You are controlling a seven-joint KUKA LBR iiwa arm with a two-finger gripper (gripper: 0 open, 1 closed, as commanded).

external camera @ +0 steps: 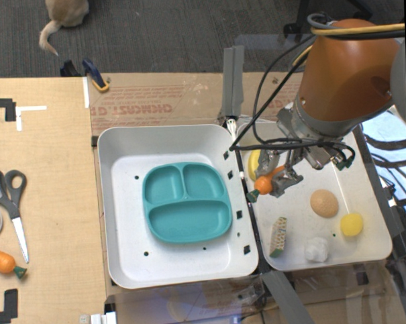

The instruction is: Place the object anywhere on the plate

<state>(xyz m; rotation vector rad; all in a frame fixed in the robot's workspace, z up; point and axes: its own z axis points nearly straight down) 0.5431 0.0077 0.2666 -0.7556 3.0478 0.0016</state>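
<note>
1. Carrot (266, 183) is sitting between the fingers of the pincer (276, 181), which is pinching it above the right bin (368, 251).
2. Lifting clear of the bin wall is looking wise.
3. Teal plate (187, 202) is waiting farther left; releasing over its middle seems safest.

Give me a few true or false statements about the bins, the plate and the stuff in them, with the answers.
1. The teal plate lies in the left bin. True.
2. Food already lies on the plate. False: its compartments are bare.
3. The gripper is over the right bin. True.
4. The scissors are in the right bin. False: they lie on the bench, left of both bins.
5. A tan egg sits beside a yellow ball. True.
</note>
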